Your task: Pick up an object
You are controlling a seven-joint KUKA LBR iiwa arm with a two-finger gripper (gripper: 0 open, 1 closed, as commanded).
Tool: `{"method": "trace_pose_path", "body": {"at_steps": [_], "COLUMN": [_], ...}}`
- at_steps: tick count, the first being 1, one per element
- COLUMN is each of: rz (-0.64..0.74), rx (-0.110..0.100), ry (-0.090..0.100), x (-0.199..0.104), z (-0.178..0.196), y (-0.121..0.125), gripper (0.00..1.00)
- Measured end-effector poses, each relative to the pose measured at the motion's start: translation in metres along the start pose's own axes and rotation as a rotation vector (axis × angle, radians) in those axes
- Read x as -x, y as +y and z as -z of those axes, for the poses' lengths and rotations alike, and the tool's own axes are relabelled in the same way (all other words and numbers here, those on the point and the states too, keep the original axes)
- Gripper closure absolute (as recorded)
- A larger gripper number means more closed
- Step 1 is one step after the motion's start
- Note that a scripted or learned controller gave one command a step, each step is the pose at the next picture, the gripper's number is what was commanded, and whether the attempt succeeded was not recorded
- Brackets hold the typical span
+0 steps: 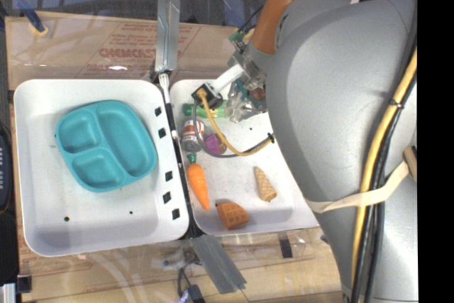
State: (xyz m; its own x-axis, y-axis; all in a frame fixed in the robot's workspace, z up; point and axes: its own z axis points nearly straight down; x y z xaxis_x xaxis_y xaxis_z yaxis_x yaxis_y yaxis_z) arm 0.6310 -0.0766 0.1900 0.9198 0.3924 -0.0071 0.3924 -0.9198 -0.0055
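Objects for picking lay in the right white plastic bin [280,213]: an orange toy carrot [198,185], a tan waffle piece [233,214], a beige cone [265,184], a purple round toy [213,145] and a small can [191,132]. Your grey arm's gripper [240,99] hung low over that bin's far end; whether it gripped anything could not be told. Judged as the approach step, your next move called for settling on one target. A teal divided plate [106,144] sat in the left bin [42,223].

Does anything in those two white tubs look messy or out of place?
Nothing looks spilled or broken. The teal divided plate lies alone in the left bin; the carrot, cone and waffle piece lie scattered in the right bin.
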Motion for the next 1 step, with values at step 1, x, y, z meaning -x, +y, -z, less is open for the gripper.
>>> {"method": "trace_pose_path", "body": {"at_steps": [1], "rz": [-0.066], "rx": [0.002], "ry": [0.004], "x": [0.0071], "z": [-0.0992], "y": [0.0482], "gripper": [1.0]}}
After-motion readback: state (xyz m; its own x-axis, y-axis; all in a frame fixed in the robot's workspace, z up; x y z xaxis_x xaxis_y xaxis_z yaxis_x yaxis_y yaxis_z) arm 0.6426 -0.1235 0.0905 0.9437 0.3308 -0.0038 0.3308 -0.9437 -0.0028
